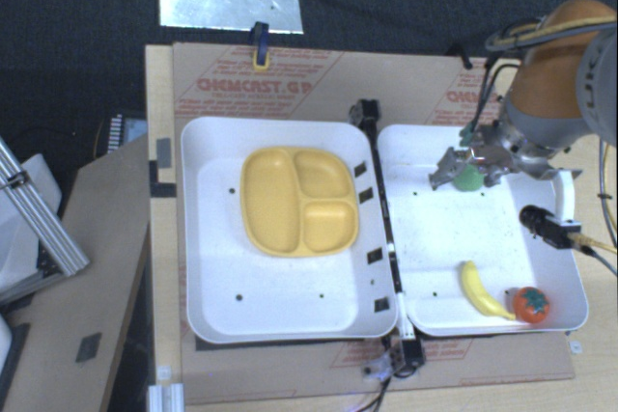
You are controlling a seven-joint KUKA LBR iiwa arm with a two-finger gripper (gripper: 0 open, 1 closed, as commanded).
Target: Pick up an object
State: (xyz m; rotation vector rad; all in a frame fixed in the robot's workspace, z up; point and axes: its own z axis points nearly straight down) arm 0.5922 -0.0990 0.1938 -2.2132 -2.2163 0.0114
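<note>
At the near corner of the right bin [425, 323] a yellow banana [480, 290] lies touching a small orange-red fruit [530, 304], with the left bin [208, 236] beside it holding a yellow divided plate [297, 201]. Farther back in the right bin, the jaws [467, 171] sit low around a small green object [469, 177] that shows between the fingers, though whether they are truly clenched on it I cannot tell. Behind both bins the worktop [319, 82] carries cardboard printed in red.
</note>
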